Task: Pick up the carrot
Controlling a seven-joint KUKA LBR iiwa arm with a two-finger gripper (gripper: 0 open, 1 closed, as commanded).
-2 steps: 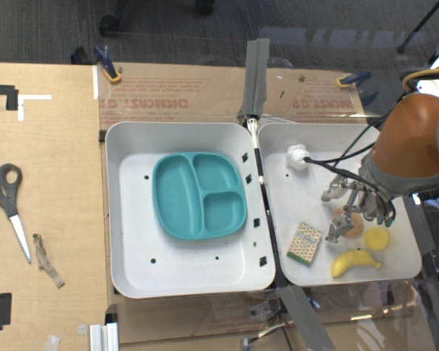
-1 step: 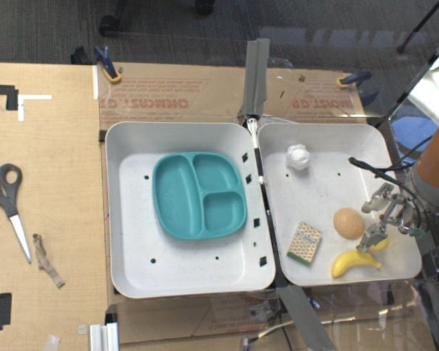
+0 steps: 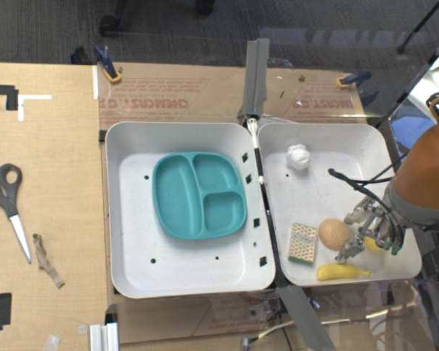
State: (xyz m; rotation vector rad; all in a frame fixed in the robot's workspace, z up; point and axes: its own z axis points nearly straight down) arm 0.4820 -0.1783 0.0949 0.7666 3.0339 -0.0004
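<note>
Seen from the camera above the bench, the gripper (image 3: 358, 240) hung low over the near right corner of the right bin (image 3: 318, 196), on the end of the arm (image 3: 424, 178) that reached in from the right. Whether it was open or closed could not be made out from this angle. A small yellow-orange piece (image 3: 373, 244), judged to be the carrot, showed just beneath the gripper and was partly hidden by it. Nothing confirmed that it was gripped.

The step in hand appeared to be the grasp itself, with the tool down at the target and the lift not yet made. The next move would call for a firm close on the carrot and then a straight rise.

Room was tight. A brown egg (image 3: 334, 234) sat just beside the gripper on its left, touching or nearly touching a small patterned box (image 3: 302, 243). A banana (image 3: 342, 272) lay just below, near the front wall of the bin. The right wall was also near. A sideways slip could knock the egg or the banana.

Open floor lay toward the back of the bin, where a white ball (image 3: 298, 156) rested well apart. The left bin (image 3: 111, 196) held a teal divided plate (image 3: 200, 194), and scissors (image 3: 7, 196) lay on the bench at far left.
</note>
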